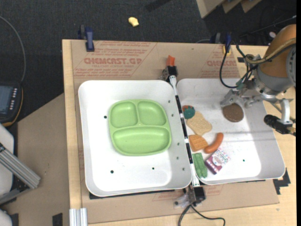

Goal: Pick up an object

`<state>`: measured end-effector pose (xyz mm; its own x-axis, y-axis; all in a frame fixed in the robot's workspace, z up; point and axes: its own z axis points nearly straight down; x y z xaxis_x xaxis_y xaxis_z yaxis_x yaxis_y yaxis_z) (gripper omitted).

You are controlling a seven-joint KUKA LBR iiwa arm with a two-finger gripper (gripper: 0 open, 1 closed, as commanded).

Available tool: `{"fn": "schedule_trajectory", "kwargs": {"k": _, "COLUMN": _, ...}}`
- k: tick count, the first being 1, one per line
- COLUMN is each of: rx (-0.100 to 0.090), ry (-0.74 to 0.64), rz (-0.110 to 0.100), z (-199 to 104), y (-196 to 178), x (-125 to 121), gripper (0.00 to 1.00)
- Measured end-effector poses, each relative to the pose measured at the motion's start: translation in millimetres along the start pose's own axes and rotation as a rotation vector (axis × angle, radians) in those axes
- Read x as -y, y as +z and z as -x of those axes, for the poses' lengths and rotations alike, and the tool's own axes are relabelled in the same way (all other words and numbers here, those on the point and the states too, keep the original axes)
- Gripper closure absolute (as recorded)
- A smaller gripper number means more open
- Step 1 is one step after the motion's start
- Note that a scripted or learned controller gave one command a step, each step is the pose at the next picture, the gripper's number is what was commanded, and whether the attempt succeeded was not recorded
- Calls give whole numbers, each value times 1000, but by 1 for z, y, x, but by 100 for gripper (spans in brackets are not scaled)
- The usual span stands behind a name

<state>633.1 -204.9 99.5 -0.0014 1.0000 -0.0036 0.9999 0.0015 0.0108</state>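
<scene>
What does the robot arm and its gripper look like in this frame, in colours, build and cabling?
The arm is grey metal with a rounded orange band above the wrist. Below it, the gripper is a silver-grey metal assembly with splayed, angular parts. A black cable loops from the wrist area across the bench, and a black fitting sticks out beside it.
</scene>
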Motion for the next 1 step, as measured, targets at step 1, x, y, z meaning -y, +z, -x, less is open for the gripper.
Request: {"fn": "schedule_trajectory", "kwargs": {"k": 1, "rx": -4, "ry": 2, "rz": -14, "z": -4, "y": 15, "x": 23, "gripper": 0}}
